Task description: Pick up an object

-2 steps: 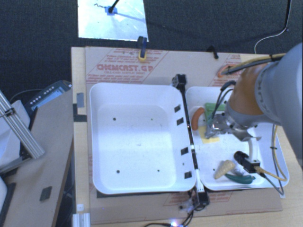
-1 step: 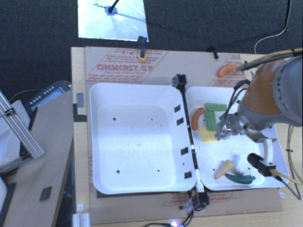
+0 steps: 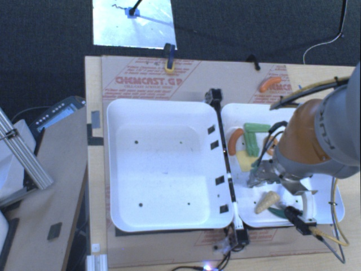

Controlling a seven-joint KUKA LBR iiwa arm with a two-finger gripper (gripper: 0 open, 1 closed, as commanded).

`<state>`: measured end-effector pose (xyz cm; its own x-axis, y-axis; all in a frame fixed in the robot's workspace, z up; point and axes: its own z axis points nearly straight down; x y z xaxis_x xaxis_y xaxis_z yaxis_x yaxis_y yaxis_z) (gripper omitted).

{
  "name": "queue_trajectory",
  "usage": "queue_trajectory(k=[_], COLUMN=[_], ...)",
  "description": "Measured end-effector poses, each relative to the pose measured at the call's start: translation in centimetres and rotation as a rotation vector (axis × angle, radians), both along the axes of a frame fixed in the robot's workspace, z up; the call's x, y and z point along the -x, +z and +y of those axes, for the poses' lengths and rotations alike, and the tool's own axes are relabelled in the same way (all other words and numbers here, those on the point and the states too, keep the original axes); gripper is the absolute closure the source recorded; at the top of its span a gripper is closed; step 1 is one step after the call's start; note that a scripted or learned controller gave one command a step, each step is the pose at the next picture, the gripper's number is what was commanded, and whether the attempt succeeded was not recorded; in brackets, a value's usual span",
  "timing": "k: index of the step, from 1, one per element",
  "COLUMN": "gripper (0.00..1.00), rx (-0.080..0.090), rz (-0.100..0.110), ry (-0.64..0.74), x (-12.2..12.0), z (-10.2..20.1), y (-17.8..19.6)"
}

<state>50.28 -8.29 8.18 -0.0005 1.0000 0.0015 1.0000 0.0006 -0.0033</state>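
White right bin [image 3: 242, 219]: green block [image 3: 252, 137], yellow piece [image 3: 245, 161], cream cone [image 3: 267, 201].

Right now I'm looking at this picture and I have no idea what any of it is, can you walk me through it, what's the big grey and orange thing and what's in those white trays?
The grey and orange thing is a robot arm, reaching in from the right. One camera above the bench looks down at a slant. Two shallow white bins sit side by side: the left bin and the right bin. The arm's gripper hangs low over the right bin, which holds small toy-like items: an orange sausage shape, a green piece, a yellow piece and a pale cone shape. Another orange piece lies on the bench beyond the bins. I can't tell whether anything is held.
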Motion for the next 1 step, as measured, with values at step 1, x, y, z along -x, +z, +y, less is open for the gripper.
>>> queue_trajectory(k=[1], gripper=[1.0], rx=[0.003], rz=[-0.006], ry=[0.0], x=[-1.95], z=[-1.74], y=[0.28])
